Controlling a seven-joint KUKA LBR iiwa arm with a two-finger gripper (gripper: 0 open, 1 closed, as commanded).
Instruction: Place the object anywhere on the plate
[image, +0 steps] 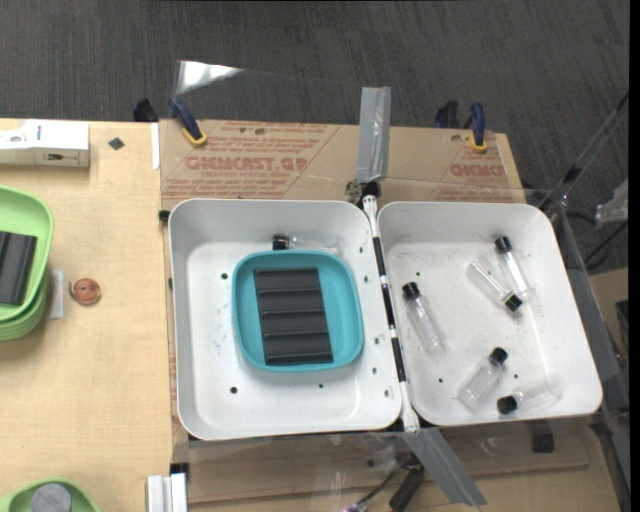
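Note:
A teal square plate (345, 310) lies in the left white bin (200, 330), and a black ribbed pad (291, 315) covers its middle. Just behind the plate, a clear vial with a black cap (292, 243) lies against the bin's back wall. The right white bin (560, 300) holds several more clear vials with black caps. One vial (421, 314) is near its left wall, two (496, 284) are at the back right, and two (481, 376) are at the front right.
A green tray (30, 270) sits at the far left of the wooden bench, with a small orange disc (86, 291) beside it. A white box (42, 146) lies at the back left. Cardboard (260, 160) held by clamps runs behind the bins.

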